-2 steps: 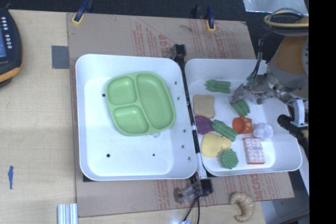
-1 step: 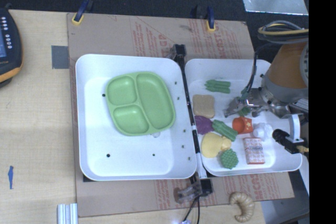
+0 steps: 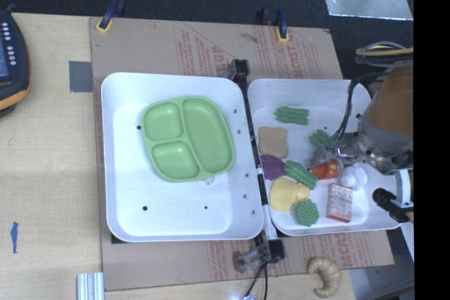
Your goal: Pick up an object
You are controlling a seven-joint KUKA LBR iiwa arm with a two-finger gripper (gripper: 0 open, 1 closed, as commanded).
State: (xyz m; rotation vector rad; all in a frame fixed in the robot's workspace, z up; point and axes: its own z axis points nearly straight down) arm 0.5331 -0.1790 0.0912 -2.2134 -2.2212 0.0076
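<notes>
Camera view: gripper [image 3: 336, 153] hovering over right bin [image 3: 295, 91], finger state indiscernible. Orange piece [image 3: 325, 169] sitting just below it, red-printed packet [image 3: 339, 203] further below, text unreadable.

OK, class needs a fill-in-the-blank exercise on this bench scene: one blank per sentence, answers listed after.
1. The green divided plate lies in the ____ bin.
2. The plate has ____ compartments.
3. The toy food sits in the ____ bin.
4. The croissant lies ____ both bins.

Answers: left, three, right, outside
</notes>
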